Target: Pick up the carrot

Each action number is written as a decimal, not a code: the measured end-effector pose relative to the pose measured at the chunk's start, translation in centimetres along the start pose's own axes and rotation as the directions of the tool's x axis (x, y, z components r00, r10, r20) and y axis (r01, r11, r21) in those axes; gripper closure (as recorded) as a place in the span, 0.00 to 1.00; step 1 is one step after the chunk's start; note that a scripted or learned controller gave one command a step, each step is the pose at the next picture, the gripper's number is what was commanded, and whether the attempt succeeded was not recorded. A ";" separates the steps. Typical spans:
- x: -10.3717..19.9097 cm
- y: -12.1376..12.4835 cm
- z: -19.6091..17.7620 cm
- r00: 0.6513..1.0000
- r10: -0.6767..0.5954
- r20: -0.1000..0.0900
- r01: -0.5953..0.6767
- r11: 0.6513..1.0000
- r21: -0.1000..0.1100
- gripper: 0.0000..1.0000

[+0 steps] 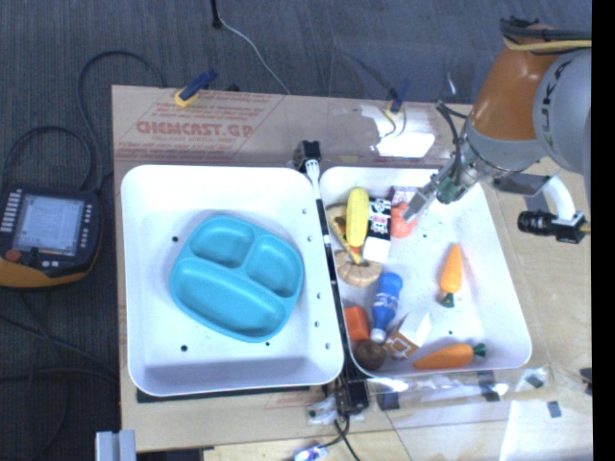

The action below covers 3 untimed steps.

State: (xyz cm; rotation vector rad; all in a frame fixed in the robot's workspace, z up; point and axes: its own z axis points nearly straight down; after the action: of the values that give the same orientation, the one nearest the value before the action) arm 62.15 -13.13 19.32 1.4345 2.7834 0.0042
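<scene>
The carrot lies below the claw. It looks light, hard and smooth. Grab its fat middle.

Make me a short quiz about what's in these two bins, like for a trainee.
1. True or false: the blue tray lies in the left bin.
2. How many carrots are in the right bin?
3. The claw hovers nearest: A) the blue bottle, B) the banana, C) the blue tray.

Key: 1 true. 2 two: one upright carrot, one lying carrot near the front edge. 3 B.
</scene>
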 end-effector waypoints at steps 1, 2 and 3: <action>-5.2 -3.6 10.1 0.873 -0.489 0.001 0.489 0.873 0.000 1.00; -5.1 -3.6 10.3 0.873 -0.489 0.000 0.489 0.873 0.001 0.00; -3.5 -8.8 10.2 0.854 -0.520 0.004 0.520 0.854 0.002 0.00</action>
State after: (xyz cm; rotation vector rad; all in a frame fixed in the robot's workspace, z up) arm 57.13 -21.13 9.08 0.6288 3.0635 -0.0039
